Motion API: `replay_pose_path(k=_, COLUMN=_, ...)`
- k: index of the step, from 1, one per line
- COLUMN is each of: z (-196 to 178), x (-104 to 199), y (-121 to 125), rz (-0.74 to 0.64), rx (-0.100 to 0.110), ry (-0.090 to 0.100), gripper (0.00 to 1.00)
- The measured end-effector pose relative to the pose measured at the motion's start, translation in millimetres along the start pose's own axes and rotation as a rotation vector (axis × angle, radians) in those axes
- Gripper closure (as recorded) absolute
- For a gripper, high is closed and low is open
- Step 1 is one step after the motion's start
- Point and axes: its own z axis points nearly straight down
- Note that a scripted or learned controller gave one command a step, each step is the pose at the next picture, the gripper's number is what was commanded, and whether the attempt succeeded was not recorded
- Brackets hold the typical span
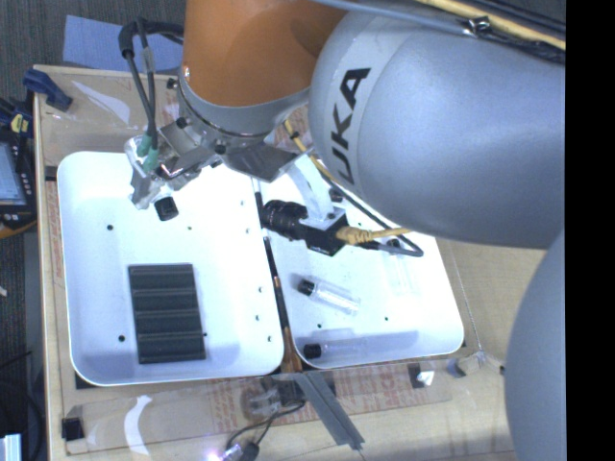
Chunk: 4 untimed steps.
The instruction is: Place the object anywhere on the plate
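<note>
A dark ribbed rectangular plate (166, 312) lies flat in the front half of the left bin (86, 257). My gripper (144, 188) hangs over that bin's far left corner, well behind the plate. A small black block (165, 207) sits just to the right of the gripper's tip and slightly below it. Whether it is touching the gripper or resting on the bin floor cannot be told.
The right bin (423, 315) holds a clear tube with a black cap (325, 293), and another clear tube (338, 348) lies along its front wall. The big grey arm covers the back of the right bin. Clutter lies on the bench in front of the bins.
</note>
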Motion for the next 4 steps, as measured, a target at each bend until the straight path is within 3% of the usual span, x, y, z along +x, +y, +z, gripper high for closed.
replay_pose_path(k=1, z=110.0, x=-40.0, y=-71.4, rz=0.02, rx=0.007, ry=0.0, gripper=1.0)
replay_pose_path(k=2, z=192.7, x=22.2, y=-47.8, rz=0.241, rx=0.01, ry=-0.002, gripper=1.0)
replay_pose_path(k=3, z=150.1, x=36.9, y=-38.2, rz=0.12, rx=0.005, ry=-0.001, gripper=1.0)
replay_pose_path(k=4, z=96.9, x=-41.1, y=-38.6, rz=0.092, rx=0.003, ry=0.0, gripper=1.0)
